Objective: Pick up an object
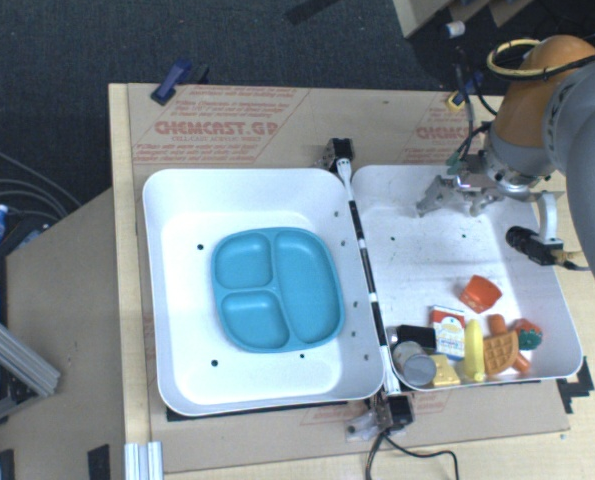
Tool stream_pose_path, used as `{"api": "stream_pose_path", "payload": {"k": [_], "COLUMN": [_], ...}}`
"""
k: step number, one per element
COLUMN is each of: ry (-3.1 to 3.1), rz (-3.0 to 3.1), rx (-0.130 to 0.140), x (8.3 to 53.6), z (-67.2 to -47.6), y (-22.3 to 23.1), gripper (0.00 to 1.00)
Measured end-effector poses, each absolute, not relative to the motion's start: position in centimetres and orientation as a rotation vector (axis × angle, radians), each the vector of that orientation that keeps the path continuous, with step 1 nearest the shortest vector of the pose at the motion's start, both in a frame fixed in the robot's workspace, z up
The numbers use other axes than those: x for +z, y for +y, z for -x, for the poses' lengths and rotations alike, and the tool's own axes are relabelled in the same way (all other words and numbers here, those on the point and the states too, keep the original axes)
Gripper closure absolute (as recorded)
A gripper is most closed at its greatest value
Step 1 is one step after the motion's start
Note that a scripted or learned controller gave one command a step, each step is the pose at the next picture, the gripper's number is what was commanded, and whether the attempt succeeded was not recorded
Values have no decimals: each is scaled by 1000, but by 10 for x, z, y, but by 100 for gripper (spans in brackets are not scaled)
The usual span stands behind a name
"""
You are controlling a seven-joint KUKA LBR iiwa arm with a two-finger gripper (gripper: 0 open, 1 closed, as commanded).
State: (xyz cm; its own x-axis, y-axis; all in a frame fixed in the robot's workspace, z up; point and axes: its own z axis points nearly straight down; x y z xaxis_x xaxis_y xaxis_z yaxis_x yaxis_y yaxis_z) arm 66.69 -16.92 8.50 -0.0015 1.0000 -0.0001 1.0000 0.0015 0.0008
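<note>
The gripper (457, 196) hangs with fingers spread apart, clasping nothing. The orange block (482, 292) lies well below its jaws, just above one cluster of small toys (467, 348). One blue divided plate (276, 287) sits far left of the jaws.

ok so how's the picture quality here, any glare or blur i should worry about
Camera view: lighting is even, with soft shadows under the bin rims; the white bins are bright and wash out slightly, without hard glare. The blue tray is crisp. The small objects in the right bin's near corner are soft and hard to tell apart. The gripper is slightly blurred, and its fingers can't be read.
</note>
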Motion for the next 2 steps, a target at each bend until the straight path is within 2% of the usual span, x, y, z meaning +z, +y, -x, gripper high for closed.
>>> {"api": "stream_pose_path", "payload": {"k": [1,2], "ry": [2222,2223], "rz": [-2215,-2216], "rx": [0,0], "x": [96,96], "z": [-668,-667], "y": [-169,-169], "gripper": [100,0]}}
